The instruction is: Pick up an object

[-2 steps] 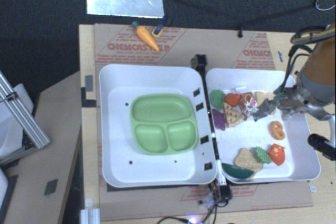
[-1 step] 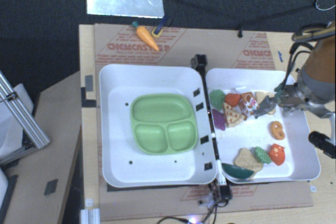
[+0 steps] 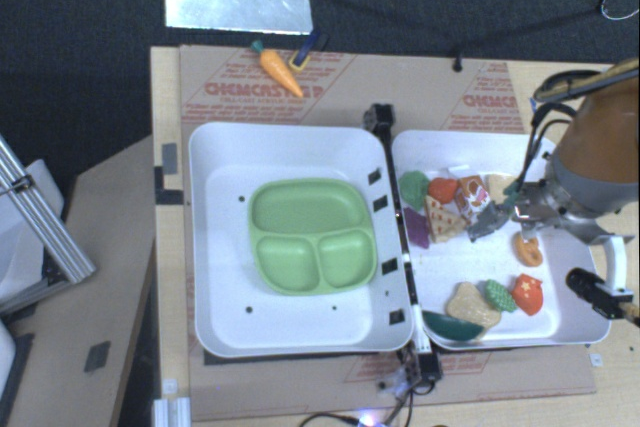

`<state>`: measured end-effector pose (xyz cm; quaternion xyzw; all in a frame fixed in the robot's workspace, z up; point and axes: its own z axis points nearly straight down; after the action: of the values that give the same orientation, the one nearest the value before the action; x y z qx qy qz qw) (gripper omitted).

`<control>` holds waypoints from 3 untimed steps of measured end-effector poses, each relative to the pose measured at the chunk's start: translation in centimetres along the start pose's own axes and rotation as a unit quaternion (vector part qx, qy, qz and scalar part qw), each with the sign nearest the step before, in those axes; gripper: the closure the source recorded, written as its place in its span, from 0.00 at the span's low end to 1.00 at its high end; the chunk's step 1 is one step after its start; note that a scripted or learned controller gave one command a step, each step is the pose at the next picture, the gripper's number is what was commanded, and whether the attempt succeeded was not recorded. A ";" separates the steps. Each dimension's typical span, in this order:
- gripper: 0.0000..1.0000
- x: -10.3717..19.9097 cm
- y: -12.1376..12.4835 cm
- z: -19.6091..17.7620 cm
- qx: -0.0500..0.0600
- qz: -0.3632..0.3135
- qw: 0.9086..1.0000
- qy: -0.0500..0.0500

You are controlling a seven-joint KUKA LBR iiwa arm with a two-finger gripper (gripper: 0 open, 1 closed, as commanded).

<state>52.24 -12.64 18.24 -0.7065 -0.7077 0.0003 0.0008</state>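
The right bin point(image 3: 570, 325) holds several toy foods. A green piece point(image 3: 413, 185), a red tomato point(image 3: 443, 188), a pizza slice point(image 3: 441, 217) and a purple piece point(image 3: 417, 228) lie at its left side. My gripper point(image 3: 487, 218) hangs low over the bin's middle, just right of the pizza slice and beside a red-and-white piece point(image 3: 470, 195). An orange pretzel point(image 3: 528, 251) lies below the wrist. Along the front lie a bread piece point(image 3: 471, 303), a green leaf point(image 3: 498, 295), a red strawberry point(image 3: 528, 293) and a dark green piece point(image 3: 450, 325).
The left bin point(image 3: 215, 315) holds a light green divided plate point(image 3: 312, 235). A toy carrot point(image 3: 280, 72) lies on the cardboard behind the bins. The arm's orange band point(image 3: 600, 140) and grey wrist cover the right bin's far right side.
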 end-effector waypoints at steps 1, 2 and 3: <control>0.00 1.0 0.2 5.0 0.001 0.000 1.000 0.000; 0.00 1.1 0.2 10.0 0.000 0.000 1.000 0.000; 1.00 1.0 0.3 8.8 -0.002 0.000 1.000 0.000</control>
<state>52.51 -11.61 9.45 -0.7069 -0.7073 -0.0005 -0.0006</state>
